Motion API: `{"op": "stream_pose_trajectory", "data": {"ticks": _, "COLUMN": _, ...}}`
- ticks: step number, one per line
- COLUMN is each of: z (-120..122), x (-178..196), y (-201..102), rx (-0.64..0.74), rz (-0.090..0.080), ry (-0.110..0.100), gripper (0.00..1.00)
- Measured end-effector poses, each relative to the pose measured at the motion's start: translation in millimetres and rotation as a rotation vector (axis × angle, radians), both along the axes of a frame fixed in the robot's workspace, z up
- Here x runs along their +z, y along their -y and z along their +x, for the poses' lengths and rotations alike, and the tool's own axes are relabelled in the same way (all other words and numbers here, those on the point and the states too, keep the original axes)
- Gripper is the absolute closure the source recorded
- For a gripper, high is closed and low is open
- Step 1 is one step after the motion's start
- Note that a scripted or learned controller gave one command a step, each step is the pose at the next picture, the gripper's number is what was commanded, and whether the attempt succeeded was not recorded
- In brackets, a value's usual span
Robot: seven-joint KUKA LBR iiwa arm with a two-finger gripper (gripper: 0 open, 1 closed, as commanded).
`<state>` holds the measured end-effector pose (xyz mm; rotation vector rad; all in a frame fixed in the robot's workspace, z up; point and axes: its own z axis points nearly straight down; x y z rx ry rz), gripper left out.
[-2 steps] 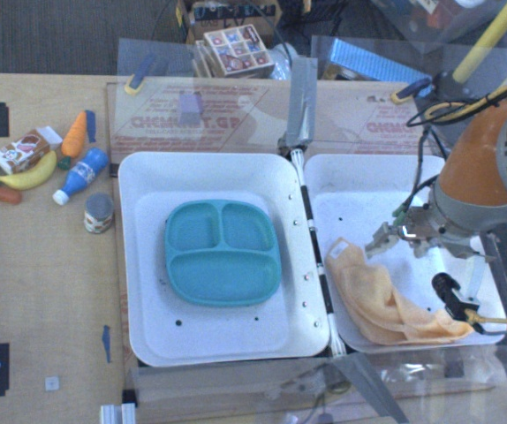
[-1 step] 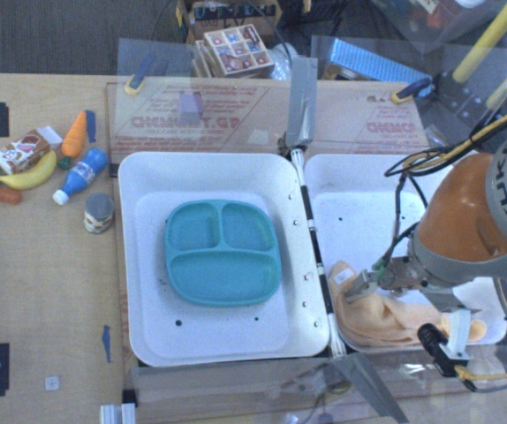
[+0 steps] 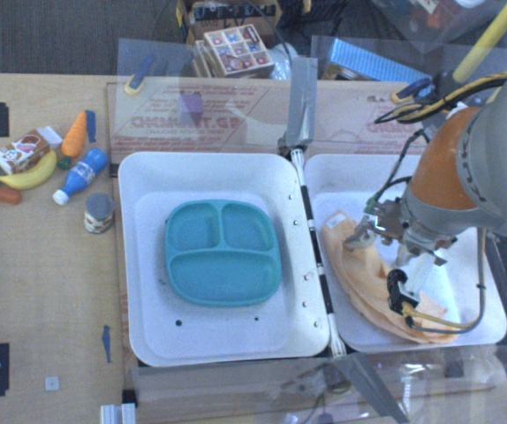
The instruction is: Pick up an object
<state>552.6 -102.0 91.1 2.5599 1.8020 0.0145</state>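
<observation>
A tan, wooden-looking dish (image 3: 356,274) lies in the right bin (image 3: 324,177), along its left and front side. My gripper (image 3: 410,256) hangs low over that dish, with the grey arm and its orange band (image 3: 443,168) reaching in from the right and hiding the dish's right part. A teal divided plate (image 3: 223,252) lies flat in the middle of the left bin (image 3: 139,184), well away from the gripper.
On the bench left of the bins lie a banana (image 3: 26,175), a carrot (image 3: 76,133), a blue bottle (image 3: 82,174) and a small can (image 3: 99,213). Boxes and a puzzle block (image 3: 234,49) stand behind the bins.
</observation>
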Motion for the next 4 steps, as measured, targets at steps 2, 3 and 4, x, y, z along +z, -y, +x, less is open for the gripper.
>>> {"op": "stream_pose_trajectory", "data": {"ticks": 2, "z": -22.7, "x": -0.1, "y": 85.4, "rx": 0.601, "rz": -0.008, "ry": -0.005, "gripper": 0.0}}
{"op": "stream_pose_trajectory", "data": {"ticks": 3, "z": 4.7, "x": 0.2, "y": 7.8, "rx": 0.557, "rz": -0.006, "ry": 0.001, "gripper": 0.0}}
{"op": "stream_pose_trajectory", "data": {"ticks": 4, "z": -54.7, "x": -0.5, "y": 23.1, "rx": 0.619, "rz": -0.005, "ry": -0.002, "gripper": 0.0}}
